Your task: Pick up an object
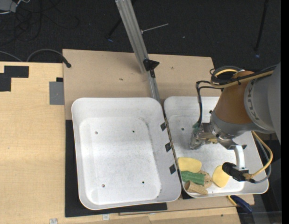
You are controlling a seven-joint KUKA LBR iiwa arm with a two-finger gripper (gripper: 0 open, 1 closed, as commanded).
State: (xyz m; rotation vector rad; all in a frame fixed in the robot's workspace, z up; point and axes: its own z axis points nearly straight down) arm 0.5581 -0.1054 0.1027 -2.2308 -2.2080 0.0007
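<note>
While the grey arm with its orange band (pixel 237 104) hangs over the right-hand shallow white plastic bin (pixel 181 108), nothing looks picked yet.

progress: gripper (pixel 199 140) is low over bare bin floor, up-frame of the object cluster. No object visible at its tip. Judging by that, the grasp is not done; selecting, closing on and lifting an object all remain.

claw state: can't tell. The tip is small and dark against the wrist, so no call on released or clenched.

candidates: all sit in the near part of the right bin: a flat yellow oval soft piece (pixel 189 164), a green lumpy elongated piece (pixel 193 176), a tan crumbly chunk (pixel 199 185), and a yellow rounded block (pixel 221 176).

nearest target: yellow oval, just below the gripper in frame, apart from it.

orientation: yellow oval's long axis runs roughly left-right across the frame. Green piece likewise, slightly tilted, touching the oval's lower edge. Yellow block is stubby, axis unclear.

left bin: shallow white tray (pixel 118 153) beside it, not involved.

risk: my read is that the cluster is tight, so a grab could catch two pieces.
</note>
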